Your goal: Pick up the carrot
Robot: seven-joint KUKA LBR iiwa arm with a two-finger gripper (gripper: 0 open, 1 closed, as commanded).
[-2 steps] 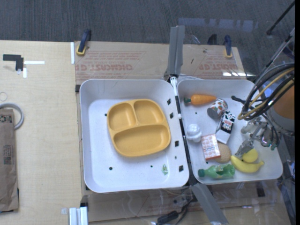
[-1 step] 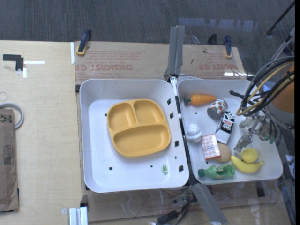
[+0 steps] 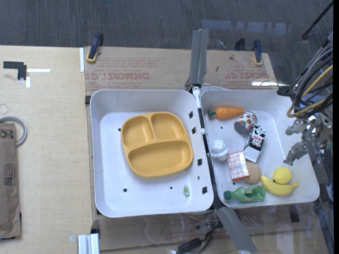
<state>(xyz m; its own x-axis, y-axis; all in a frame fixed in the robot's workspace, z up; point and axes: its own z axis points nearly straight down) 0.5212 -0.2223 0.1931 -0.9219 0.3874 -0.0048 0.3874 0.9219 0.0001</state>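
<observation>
I see the bench [image 3: 42, 142], light wood, carrying two shallow white bins side by side: left bin [image 3: 100, 157] and right bin [image 3: 275, 97], rims touching. A cardboard sheet [image 3: 143, 67] lies under their far edges. A brown paper bag [image 3: 8, 184] rests at the bench's left edge.

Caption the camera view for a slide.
Gripper at the right bin's right wall, apart from the carrot at the back; yellow divided plate in the left bin.
</observation>
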